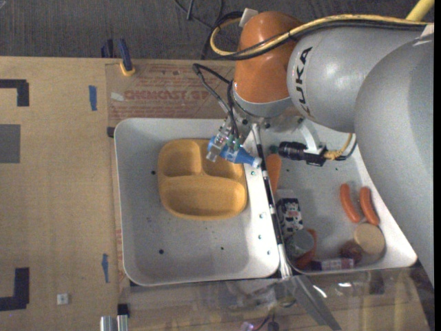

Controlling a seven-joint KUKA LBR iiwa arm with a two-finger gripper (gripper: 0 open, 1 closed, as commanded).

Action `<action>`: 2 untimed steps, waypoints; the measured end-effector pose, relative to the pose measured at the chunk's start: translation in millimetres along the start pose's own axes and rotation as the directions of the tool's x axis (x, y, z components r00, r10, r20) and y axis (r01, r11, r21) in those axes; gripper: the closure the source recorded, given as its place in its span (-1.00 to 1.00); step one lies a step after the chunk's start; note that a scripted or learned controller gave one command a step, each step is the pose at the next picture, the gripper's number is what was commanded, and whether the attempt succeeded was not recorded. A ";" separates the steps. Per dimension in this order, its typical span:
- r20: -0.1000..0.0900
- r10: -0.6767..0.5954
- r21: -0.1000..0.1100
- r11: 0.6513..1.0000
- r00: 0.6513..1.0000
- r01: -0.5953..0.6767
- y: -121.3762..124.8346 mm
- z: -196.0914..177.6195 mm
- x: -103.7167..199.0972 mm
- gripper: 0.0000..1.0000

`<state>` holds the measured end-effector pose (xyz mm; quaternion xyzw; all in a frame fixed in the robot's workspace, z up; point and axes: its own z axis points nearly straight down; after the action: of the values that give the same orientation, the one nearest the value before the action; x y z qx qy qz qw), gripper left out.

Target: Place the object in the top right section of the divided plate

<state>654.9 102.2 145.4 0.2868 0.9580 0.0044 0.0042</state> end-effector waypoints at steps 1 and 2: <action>0.004 0.000 -0.006 1.000 1.000 0.000 2.0 -11.5 -0.7 1.00; -0.001 -0.378 0.004 0.926 0.926 0.378 -13.4 -41.6 -2.8 1.00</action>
<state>649.5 89.2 186.9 0.0971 0.9953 0.0017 0.0044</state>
